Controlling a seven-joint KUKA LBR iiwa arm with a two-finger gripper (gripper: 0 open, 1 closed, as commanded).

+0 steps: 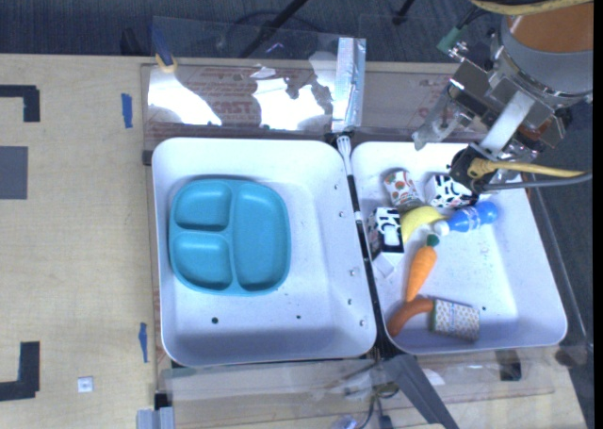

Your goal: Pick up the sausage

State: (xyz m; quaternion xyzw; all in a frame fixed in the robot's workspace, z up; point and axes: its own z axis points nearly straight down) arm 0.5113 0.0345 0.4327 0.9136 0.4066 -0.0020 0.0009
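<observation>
Camera view | gripper (445, 127) over far edge of right bin (513, 272); whether spread or closed cannot be told | sausage (405, 317) at bin's near edge, well apart from gripper, beside carrot (421, 269) tip and patterned block (456, 320) | risk: crowding likely yields carrot grabbed instead, or sausage slipping aside.

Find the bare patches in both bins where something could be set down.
Left bin: bare floor below and right of the blue plate. Right bin: bare floor right of the carrot. Crowded around the banana.
</observation>
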